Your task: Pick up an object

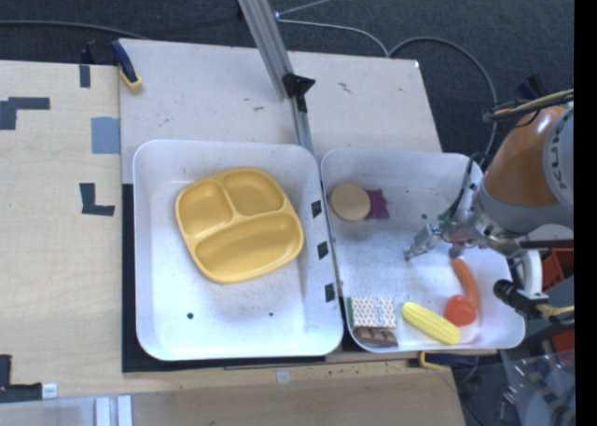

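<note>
Orange plastic is what lies closest to the tool: a toy carrot (465,281) near the right bin's (401,165) right wall, running toward the front right corner, where a round red piece (460,309) (perhaps a toy tomato) sits touching or almost touching its lower end. Just beside those, along the front edge, a yellow corn cob (430,322) lies at a slant, and a speckled block with a brown underside (374,312) rests by the front left corner. Up by the back left corner a tan round disc (350,201) partly covers something purple (377,203).

The gripper (431,240) hangs low over bare bin floor in the middle right of this bin, just off the carrot's upper end. Nothing sits between its fingers, but whether they are spread or together I cannot tell from this angle.

As a judgement, the main risk is a close on nothing: the tool is over bare floor, so a descent here would miss. If it shifts toward the carrot, the crowding at the corner could let a finger land on the red piece or the wall, nudging things rather than gripping. A round, smooth carrot may also roll out of a pinch.

In the left bin (159,256), a yellow divided plate (240,224) lies well apart.
</note>
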Tool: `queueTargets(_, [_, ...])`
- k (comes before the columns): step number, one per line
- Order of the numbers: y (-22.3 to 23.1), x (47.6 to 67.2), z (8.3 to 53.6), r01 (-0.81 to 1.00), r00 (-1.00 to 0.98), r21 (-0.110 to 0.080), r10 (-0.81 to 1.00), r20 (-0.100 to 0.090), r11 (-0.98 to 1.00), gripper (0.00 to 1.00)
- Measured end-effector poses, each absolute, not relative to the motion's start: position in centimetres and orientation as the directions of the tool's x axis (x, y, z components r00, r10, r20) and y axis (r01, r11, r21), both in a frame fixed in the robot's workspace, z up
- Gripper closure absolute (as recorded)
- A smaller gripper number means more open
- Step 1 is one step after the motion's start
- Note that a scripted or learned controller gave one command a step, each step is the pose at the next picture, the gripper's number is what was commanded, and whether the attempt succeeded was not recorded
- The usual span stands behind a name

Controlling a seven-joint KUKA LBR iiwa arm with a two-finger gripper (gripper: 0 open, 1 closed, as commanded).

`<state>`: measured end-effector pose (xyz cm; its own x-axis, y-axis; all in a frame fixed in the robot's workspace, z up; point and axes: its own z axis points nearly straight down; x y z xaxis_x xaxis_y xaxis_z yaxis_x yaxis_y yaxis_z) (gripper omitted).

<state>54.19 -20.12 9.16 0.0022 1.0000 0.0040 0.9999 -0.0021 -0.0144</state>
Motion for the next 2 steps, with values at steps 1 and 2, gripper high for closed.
queueTargets(1, [-18.5,55.0,8.9,1.0,-0.002,0.0,1.0,0.0,0.002,0.0])
queueTargets(2, [-21.1,59.5,9.1,1.0,-0.003,0.003,1.0,-0.002,0.003,0.0])
